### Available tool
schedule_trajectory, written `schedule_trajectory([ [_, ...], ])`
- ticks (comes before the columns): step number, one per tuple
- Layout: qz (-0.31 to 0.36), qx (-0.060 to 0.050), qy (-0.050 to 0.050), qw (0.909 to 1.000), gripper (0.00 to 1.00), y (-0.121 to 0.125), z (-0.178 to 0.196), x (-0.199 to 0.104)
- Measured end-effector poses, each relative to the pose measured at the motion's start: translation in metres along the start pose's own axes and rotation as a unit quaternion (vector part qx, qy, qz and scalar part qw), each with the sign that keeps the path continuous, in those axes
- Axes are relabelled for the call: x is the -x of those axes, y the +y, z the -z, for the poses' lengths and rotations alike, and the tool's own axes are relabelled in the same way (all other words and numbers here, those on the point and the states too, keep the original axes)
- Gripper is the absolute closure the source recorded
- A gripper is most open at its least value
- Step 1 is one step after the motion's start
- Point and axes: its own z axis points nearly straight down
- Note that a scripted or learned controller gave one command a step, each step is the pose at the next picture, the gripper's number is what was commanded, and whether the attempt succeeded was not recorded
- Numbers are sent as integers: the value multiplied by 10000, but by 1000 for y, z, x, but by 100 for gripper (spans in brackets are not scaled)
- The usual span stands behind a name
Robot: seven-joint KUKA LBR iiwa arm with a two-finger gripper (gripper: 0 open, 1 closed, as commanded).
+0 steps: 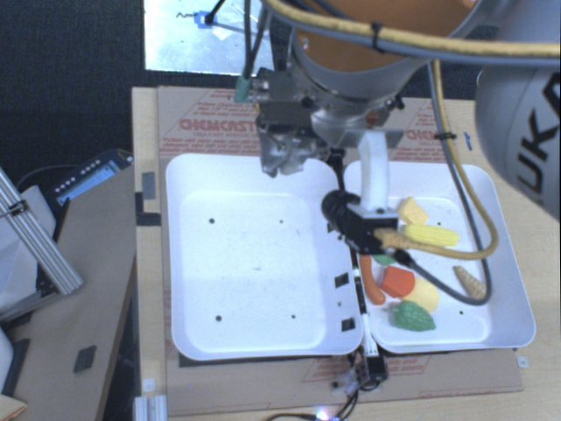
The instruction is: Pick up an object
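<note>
the gripper (283,154) is hovering above a white bin's (245,274) corner, its grip unreadable, a toy corn cob (428,233) lying well apart from it.

Red "CHEMCAST" lettering along the far edge of the brown board (215,123), dark letters "UK" on the grey arm (531,143), red print at the board's near edge unreadable
</note>
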Motion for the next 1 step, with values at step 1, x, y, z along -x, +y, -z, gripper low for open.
schedule_trajectory([
  [1,2,7,2,10000,100,0,33,0],
])
